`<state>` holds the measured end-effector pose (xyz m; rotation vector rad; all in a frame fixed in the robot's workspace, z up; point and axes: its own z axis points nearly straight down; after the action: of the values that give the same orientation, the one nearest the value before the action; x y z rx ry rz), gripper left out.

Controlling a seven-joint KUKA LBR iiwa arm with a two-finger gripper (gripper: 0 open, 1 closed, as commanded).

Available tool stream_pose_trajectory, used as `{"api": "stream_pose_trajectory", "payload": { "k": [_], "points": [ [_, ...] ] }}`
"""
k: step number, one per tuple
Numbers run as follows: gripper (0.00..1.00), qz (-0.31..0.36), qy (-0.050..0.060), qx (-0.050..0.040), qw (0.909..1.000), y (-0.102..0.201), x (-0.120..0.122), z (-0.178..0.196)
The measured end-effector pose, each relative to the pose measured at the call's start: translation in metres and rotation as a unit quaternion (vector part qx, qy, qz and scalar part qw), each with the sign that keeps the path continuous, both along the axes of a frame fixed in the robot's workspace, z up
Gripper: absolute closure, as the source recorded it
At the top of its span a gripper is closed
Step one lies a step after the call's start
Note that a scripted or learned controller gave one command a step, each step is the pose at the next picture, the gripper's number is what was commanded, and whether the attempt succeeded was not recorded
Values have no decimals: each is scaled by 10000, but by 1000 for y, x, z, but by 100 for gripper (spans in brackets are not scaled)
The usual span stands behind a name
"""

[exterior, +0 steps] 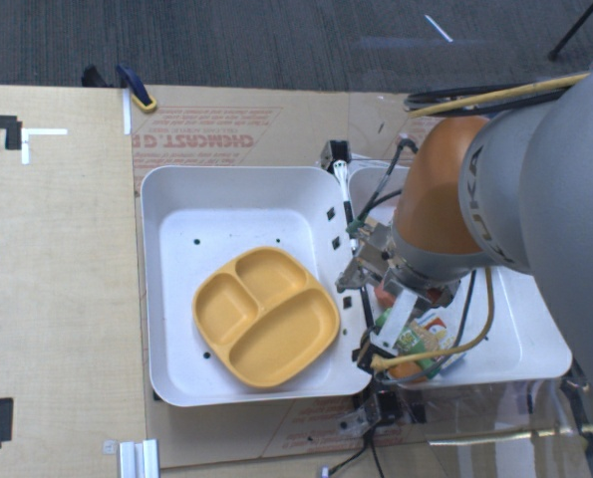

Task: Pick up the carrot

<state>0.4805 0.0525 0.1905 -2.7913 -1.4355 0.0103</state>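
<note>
The gripper [388,339] is low in the right bin [535,342] over the carrot [404,369], its fingers' state I cannot tell, so the grasp step seems in hand and next it must close and lift

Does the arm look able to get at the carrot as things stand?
Probably yes. The gripper hangs over the right bin, right above a pile of items with an orange piece, likely the carrot. Packets crowd it and the arm hides much of the bin.
</note>
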Motion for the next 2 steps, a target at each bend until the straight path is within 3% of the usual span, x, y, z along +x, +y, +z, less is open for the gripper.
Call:
{"api": "stream_pose_trajectory", "payload": {
  "k": [1,2],
  "points": [
    [0,-727,-102,-110,9972,20,2,-49],
    [0,393,-103,-253,9989,17,3,-87]
  ]
}}
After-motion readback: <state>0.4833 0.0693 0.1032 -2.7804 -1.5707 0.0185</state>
